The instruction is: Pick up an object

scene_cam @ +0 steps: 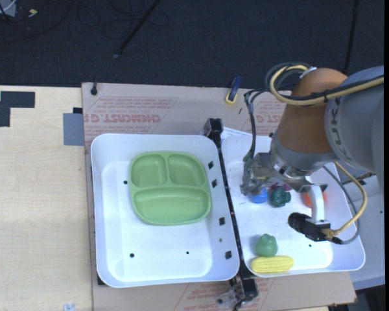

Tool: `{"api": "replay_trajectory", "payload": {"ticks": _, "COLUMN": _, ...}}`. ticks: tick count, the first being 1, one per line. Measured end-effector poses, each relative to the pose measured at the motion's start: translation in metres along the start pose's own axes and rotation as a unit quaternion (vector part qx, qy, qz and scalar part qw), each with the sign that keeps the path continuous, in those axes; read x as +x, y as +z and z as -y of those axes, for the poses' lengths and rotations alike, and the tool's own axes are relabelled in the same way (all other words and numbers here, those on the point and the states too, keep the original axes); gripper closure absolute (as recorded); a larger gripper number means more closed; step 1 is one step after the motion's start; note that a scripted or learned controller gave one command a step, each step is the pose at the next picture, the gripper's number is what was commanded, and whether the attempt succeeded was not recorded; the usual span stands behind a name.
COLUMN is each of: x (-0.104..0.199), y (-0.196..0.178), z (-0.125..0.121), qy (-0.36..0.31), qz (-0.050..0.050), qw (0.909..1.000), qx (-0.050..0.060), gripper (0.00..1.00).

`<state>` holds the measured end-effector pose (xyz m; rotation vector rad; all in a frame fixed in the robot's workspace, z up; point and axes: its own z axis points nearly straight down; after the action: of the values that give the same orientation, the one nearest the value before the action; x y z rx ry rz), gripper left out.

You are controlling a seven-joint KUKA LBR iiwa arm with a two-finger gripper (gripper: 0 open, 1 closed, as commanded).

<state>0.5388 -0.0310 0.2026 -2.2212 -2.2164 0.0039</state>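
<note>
In the right bin (pixel 350 259) my gripper (pixel 253 185) reaches down near the bin's left side, right beside a blue object (pixel 259 197) and a dark teal round object (pixel 279 197). The wrist hides the fingertips. A green round object (pixel 266 245) and a yellow corn cob (pixel 271 264) lie near the bin's front edge. An orange-and-white object (pixel 314 200) sits to the right, partly under the arm.
The left bin (pixel 110 251) holds a green divided plate (pixel 169 188). A black divider (pixel 223 199) runs between the bins. The arm's orange band (pixel 308 118) and its cables hang over the right bin's back half. A black cable connector (pixel 309 226) hovers above the right bin.
</note>
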Motion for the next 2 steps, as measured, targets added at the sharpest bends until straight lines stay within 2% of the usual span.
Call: {"api": "replay_trajectory", "payload": {"ticks": 2, "x": 0.067, "y": -0.022, "z": -0.042, "qy": 0.000, "qz": 0.000, "qw": 1.0000, "qx": 0.000, "gripper": 1.00}}
